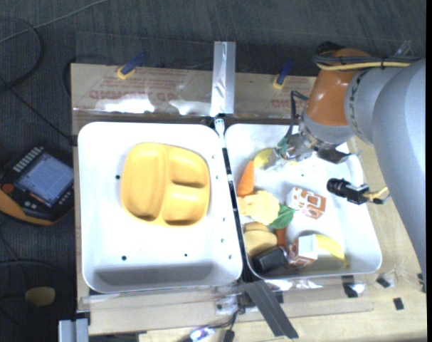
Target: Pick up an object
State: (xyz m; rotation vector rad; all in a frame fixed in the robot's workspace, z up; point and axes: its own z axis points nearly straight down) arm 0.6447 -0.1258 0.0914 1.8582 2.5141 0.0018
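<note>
My gripper [290, 148] is low in the back of the right bin [365, 258], under the orange wrist band. Its tip is right beside a pale yellow-green item [264, 159] near the bin's back left. An orange carrot-like piece [245, 179] leans against the divider just left of that. A white and orange carton [308, 202] lies in the middle of the bin. Further forward lie a pale yellow piece [260, 205], a green leaf shape [282, 218], a tan lump [255, 235], a black object [268, 260], a small brown and white box [301, 251] and a yellow banana shape [331, 248].
The left bin [102, 262] holds a large yellow divided tray [164, 182]. A black fitting with a yellow tip [349, 189] sticks out by the arm on the right bin's right side. A control pendant [38, 184] lies on the floor left of the bench.
</note>
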